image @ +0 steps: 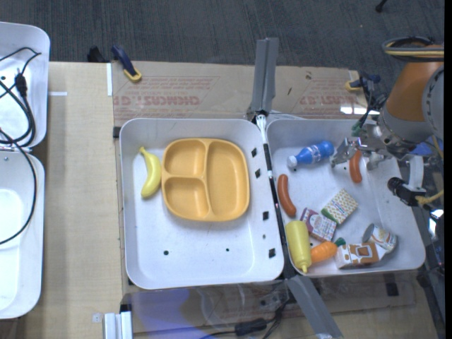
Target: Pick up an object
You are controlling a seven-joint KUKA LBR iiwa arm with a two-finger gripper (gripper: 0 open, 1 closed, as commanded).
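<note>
My gripper (357, 155) hangs over the back right of the right bin (402, 210). It is shut on a small red sausage (356, 169), which points downward between the fingers. Just to its left lies a blue bottle (313, 153). A second red sausage (286, 194) rests by the bin's left wall. Toward the front lie a yellow mustard bottle (298, 244), an orange carrot (325, 251) and several small cartons (340, 206).
The left bin (191, 260) holds a yellow divided plate (206, 179) with a banana (150, 172) on its left. A grey post (265, 69) rises behind the gap between the bins. Cables and a black fitting (409, 186) sit at the right bin's far right.
</note>
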